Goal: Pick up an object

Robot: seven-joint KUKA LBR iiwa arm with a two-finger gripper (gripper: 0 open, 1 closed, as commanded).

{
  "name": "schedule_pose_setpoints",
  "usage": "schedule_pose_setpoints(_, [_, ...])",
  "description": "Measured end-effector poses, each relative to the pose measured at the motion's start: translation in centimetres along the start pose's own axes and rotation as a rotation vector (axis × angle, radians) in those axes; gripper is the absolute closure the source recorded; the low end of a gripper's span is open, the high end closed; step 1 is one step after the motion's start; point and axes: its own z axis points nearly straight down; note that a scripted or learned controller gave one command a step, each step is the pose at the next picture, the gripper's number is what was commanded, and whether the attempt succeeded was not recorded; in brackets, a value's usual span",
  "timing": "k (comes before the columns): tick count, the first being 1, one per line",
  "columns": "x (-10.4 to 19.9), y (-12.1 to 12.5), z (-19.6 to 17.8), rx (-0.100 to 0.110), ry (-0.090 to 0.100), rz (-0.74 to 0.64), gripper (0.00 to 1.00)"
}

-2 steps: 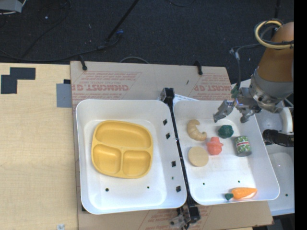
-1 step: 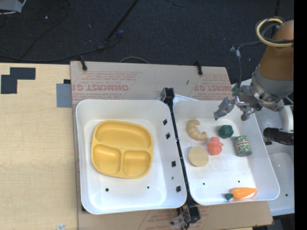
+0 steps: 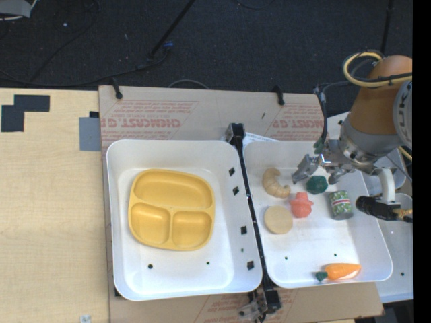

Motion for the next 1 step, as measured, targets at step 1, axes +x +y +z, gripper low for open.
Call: schedule_pose_setpoints(1, [-0.33, -0.87, 6.37, 0.001, 0.001, 0.000, 0.00])
